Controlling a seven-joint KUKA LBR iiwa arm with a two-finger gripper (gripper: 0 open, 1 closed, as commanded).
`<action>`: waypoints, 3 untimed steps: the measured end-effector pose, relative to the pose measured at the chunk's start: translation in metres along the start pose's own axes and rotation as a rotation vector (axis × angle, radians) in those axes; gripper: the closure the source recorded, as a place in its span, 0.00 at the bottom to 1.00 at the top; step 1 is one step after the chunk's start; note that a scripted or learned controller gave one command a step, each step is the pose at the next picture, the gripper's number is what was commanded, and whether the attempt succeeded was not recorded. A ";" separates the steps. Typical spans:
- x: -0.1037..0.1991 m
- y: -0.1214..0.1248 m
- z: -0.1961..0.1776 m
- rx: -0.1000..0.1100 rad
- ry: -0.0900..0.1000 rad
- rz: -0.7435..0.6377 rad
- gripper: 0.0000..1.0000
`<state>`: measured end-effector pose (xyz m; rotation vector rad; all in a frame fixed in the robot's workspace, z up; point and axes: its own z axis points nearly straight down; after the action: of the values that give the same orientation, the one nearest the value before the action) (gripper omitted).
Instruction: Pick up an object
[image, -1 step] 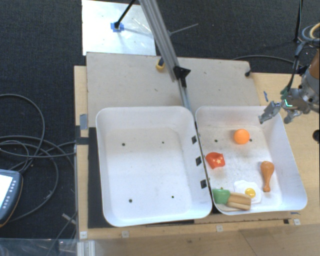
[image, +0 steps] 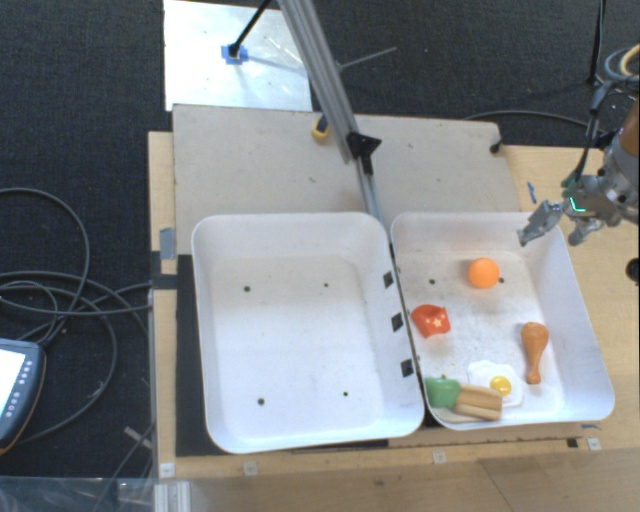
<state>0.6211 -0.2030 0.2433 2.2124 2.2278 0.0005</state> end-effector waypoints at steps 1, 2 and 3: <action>0.010 -0.003 0.052 0.004 0.002 0.001 0.00; 0.011 -0.005 0.094 0.004 0.001 0.004 0.00; 0.012 -0.006 0.146 0.004 0.002 0.005 0.00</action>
<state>0.6156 -0.1917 0.0974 2.2203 2.2257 -0.0020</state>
